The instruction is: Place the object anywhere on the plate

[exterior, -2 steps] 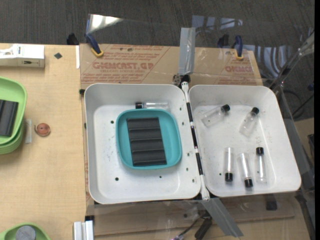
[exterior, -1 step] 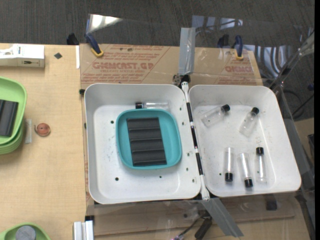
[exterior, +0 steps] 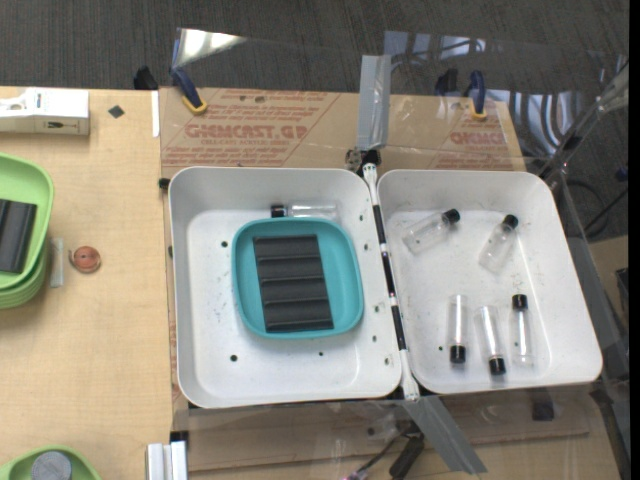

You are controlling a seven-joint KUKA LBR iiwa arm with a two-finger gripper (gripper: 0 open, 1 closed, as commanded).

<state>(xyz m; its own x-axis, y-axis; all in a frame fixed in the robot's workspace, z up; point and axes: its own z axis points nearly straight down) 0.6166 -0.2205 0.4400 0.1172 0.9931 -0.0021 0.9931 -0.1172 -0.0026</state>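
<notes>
Teal plate (exterior: 298, 279) in left bin (exterior: 200, 298); one vial (exterior: 303, 210) at plate's 12; five vials (exterior: 457, 328) in right bin (exterior: 560, 268).

Brightness: even and fairly bright, diffuse overhead light.
Shadows: soft and faint; a thin one lies inside the left bin (exterior: 200, 298) along its 9 o'clock wall, another under the teal plate (exterior: 345, 278) rim.
Glare: mild sheen on the right bin (exterior: 560, 268) floor; bright streaks on the clear plastic sheets (exterior: 210, 43) at 12 o'clock.
Vials (exterior: 457, 328): clear glass nearly washes out against white; black caps read sharply.
Focus: acceptable at centre, slightly soft overall.
Edges: dark carpet (exterior: 300, 8) at 12 o'clock looks grainy; slight bowing toward the corners.
</notes>
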